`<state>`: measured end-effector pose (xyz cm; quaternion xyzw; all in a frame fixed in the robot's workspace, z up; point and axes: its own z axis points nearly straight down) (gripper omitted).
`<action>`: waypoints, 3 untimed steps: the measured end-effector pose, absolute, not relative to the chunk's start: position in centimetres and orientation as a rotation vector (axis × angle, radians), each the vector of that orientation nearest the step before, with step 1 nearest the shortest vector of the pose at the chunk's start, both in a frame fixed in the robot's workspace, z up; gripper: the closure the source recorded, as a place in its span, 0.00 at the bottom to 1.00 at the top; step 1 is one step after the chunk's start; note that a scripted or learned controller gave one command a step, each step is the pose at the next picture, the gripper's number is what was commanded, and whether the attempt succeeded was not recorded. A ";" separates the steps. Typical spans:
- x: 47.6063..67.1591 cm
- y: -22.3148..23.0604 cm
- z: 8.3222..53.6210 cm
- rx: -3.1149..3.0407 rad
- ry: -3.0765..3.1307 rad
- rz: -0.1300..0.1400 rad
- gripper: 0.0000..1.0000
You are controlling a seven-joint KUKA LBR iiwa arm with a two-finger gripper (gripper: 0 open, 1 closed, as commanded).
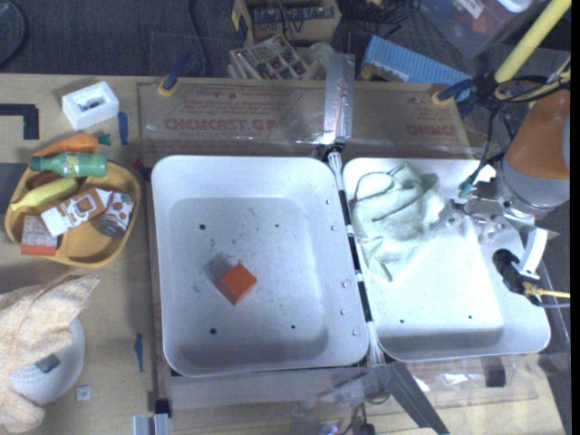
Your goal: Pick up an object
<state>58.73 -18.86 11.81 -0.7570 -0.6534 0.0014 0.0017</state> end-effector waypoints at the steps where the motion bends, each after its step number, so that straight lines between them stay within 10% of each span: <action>1: 66.7 -18.8 8.6 -2.382 -2.048 0.007 0.00; 3: 63.7 -20.0 21.6 -2.421 -2.002 0.003 0.00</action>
